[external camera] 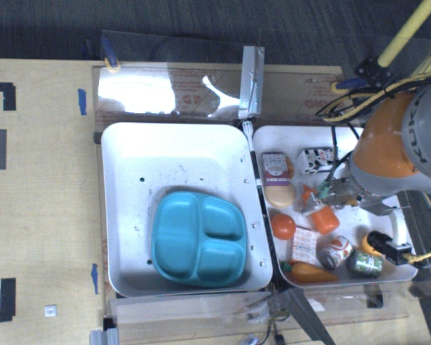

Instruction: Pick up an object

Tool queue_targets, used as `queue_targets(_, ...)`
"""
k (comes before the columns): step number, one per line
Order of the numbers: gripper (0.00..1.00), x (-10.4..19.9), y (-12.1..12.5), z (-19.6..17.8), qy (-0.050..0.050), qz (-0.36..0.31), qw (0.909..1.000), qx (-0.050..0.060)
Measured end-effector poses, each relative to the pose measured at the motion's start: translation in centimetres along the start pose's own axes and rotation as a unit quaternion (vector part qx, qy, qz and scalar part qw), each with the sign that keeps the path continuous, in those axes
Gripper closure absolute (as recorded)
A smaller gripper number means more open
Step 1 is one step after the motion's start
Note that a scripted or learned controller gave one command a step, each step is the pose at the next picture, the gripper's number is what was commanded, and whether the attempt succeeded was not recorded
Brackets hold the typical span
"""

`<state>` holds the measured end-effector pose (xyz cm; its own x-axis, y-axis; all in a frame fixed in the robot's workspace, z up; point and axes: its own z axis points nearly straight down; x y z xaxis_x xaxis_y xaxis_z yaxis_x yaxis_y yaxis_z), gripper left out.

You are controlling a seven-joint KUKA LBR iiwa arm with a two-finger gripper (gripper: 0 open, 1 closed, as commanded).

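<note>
**Crowded right bin, claw low among the clutter**

Camera view: the claw [329, 192] sits low in the right bin [406, 225], near an orange block [325, 219]; cannot tell how its fingers stand, and nothing shows between them.

Risk, my guess: items lie packed, so a closing grab may nudge neighbours or pinch two.

Right bin also holds a tomato [283, 226], carrot [312, 270], two cans [335, 252], a small carton [317, 159]. Left bin [129, 157] holds a blue divided tray [200, 238].

A divided tray [199, 238] lies in the left bin [129, 149] (clutter fills the right bin [402, 273]).
</note>
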<state>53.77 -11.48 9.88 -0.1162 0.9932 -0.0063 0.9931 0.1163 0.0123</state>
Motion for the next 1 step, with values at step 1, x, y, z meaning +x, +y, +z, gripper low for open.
queue_targets(1,1.0,6.42,-0.42,-8.78,0.003,0.061,0.9981,0.004)
